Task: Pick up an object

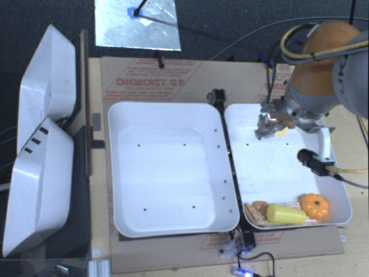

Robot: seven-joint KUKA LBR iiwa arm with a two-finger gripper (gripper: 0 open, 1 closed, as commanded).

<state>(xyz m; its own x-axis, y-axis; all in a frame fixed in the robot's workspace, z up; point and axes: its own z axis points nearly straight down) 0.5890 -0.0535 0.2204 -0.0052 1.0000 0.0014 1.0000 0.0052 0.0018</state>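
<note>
The tool is being hovered over the right bin's far end, something pale yellow peeking beside it; grip state can't be told. The yellow block and small pumpkin are being left well toward the near edge.

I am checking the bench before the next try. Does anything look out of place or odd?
Nothing looks spilled or broken. All loose things crowd the near edge of the right white bin: a round orange pumpkin-like toy, a yellow block and a small brown pretzel-like piece. The gripper is at the bin's far end, with something pale yellow beside it.
</note>
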